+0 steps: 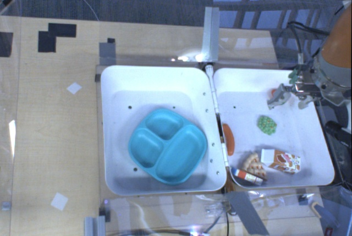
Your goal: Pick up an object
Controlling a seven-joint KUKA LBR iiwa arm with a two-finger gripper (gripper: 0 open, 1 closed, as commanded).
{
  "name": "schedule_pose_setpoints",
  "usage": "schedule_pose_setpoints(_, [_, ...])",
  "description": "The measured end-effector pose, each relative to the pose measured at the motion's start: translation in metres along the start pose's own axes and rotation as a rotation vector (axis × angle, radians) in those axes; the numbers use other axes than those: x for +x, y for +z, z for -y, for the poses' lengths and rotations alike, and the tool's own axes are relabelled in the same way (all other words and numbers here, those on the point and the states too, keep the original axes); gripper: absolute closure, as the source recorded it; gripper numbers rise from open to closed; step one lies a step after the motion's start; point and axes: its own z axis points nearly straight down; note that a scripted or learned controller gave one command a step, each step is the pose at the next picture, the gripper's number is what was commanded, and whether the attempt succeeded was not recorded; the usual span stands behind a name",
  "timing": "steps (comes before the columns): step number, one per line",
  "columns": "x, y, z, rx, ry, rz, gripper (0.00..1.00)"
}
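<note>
**Pincer open above the right bin, nothing held**

A green, knobbly object (267,125) is seen lying near the middle of the right bin (242,86), on its bare white floor. Toward the near edge of that bin a small carton (282,161) in white, orange and brown is found, and just beside it, on the left, a waffle-patterned piece (254,163). A tube-like item (248,176) with a red band is laid along the near left corner, touching or almost touching the waffle piece. An orange sausage-shaped object (229,138) is placed against the bin's left wall, next to the divider.

In the left bin (118,92) a blue compartment plate (167,144) is set, slightly toward the near side.

The pincer (290,95) is held over the far right part of the right bin, beyond the green object and apart from it. Its two fingers are spread, and nothing is seen between them. The arm (336,53) is brought in from the right edge of the tabletop (49,136), its orange band visible above the wrist.
</note>
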Motion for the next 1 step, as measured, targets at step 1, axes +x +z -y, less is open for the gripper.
schedule_pose_setpoints(1, [-0.0162, 0.1483, 0.0643, 0.001, -0.113, 0.0, 0.0])
